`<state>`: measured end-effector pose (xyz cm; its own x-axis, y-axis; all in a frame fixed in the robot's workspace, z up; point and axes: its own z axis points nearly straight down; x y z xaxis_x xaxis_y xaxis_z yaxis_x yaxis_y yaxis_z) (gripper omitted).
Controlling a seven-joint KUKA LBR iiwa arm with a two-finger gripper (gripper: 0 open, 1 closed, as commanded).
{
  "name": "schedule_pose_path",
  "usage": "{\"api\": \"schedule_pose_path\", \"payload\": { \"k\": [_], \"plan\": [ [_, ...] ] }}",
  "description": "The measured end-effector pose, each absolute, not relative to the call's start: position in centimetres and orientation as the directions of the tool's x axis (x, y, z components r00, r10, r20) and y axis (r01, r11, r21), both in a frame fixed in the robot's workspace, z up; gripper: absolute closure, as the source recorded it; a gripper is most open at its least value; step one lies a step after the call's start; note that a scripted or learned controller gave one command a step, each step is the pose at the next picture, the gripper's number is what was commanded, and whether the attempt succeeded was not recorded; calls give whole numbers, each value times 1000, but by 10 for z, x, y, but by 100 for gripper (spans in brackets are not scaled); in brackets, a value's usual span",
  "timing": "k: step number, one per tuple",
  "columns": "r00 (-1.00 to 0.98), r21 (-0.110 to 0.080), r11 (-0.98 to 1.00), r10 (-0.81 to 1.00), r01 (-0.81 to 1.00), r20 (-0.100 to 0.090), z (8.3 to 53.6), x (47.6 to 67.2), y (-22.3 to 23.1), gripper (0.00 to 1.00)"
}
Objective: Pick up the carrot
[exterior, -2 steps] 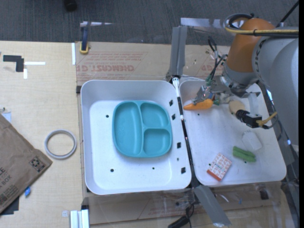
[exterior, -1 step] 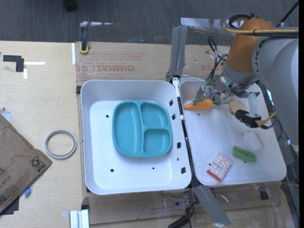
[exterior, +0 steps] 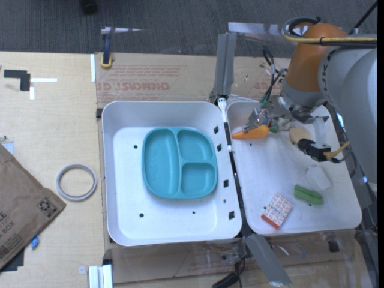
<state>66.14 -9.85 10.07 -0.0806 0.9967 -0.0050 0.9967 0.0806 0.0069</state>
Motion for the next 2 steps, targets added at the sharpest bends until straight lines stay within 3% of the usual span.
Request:
{"api": "schedule_pose_path", "payload": {
  "k": [2],
  "plan": [
    [-77, 7, 77, 997, 997, -4, 101, 662, -99, 0]
  ]
}}
